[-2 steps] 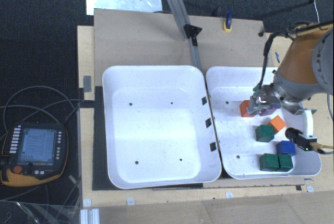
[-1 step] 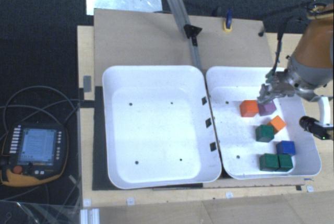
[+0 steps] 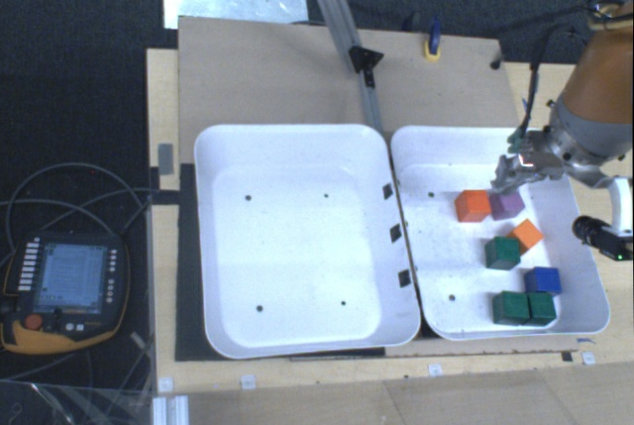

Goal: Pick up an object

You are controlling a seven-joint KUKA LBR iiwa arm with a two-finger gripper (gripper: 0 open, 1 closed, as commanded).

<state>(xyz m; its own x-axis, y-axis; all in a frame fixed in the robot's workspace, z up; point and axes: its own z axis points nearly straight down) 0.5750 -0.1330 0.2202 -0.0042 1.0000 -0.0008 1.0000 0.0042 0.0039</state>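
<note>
Gripper [image 3: 512,177] low in the right bin [image 3: 428,156], near its far edge, seemingly touching the purple block [image 3: 508,205] beside the orange block [image 3: 473,206]; finger state impossible to tell.

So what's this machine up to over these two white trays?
A robot arm reaches in from the right over the right-hand bin, where small coloured blocks lie. Its gripper hangs just above the purple block, next to an orange block. Nothing looks lifted yet. The left bin isn't being worked on.
</note>
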